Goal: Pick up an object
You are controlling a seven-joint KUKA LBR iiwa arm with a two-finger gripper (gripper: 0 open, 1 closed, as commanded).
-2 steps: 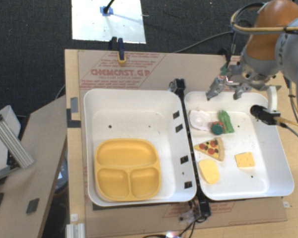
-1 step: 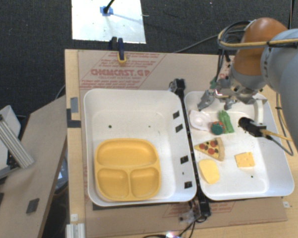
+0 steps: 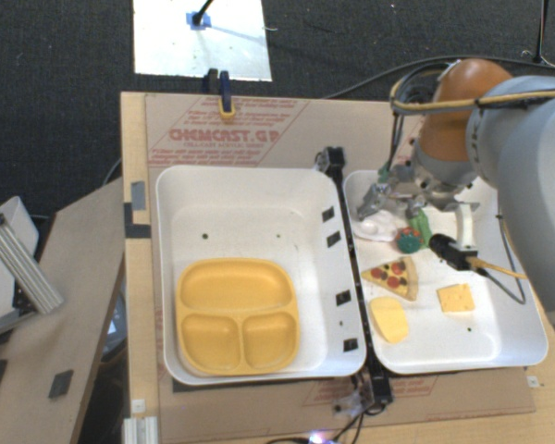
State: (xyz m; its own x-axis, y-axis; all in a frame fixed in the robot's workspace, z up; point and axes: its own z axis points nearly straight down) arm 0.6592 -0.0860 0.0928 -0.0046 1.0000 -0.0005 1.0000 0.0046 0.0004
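Desk (image 3: pixel 259 123) carries 2 white bins: left bin (image 3: pixel 250 178), right bin (image 3: pixel 513 331). Pincer (image 3: pixel 388 200) hangs low over the right bin's far left corner; spread or pressed together, cannot tell. Nearest target is the green toy (image 3: pixel 412 234), just beside the pincer. Judgement: centre over the toy, descend straight and keep clear of the bin wall. Count: 1 yellow divided tray (image 3: pixel 239 314) in the left bin. Right bin: 1 pizza slice (image 3: pixel 394 276), 1 pale yellow oval (image 3: pixel 389 320), 1 cheese square (image 3: pixel 456 298), 1 green toy.

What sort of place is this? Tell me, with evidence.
Probably a robot lab bench: grey arm over two white bins, toy pizza slice and cheese in one, yellow tray in the other.
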